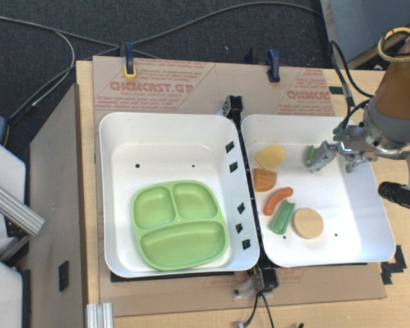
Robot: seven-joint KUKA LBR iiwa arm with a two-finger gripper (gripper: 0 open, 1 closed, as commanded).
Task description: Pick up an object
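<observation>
The right bin point(355, 203) holds several toy foods along its left half: a yellow piece point(270, 156), an orange piece point(264, 179), a red sausage point(277, 199), a green piece point(283, 217) and a tan round piece point(307, 223). My gripper point(319, 156) hangs over the upper middle of this bin, to the right of the yellow piece and apart from it. Nothing shows between its fingers. The arm reaches in from the right, orange band above the wrist.
The left bin point(116, 149) carries a green divided plate point(180, 222) in its front half. A black divider point(240, 176) separates the bins. Two clamps point(129, 59) hold the cardboard backing at the far edge. Cables run across the dark floor behind.
</observation>
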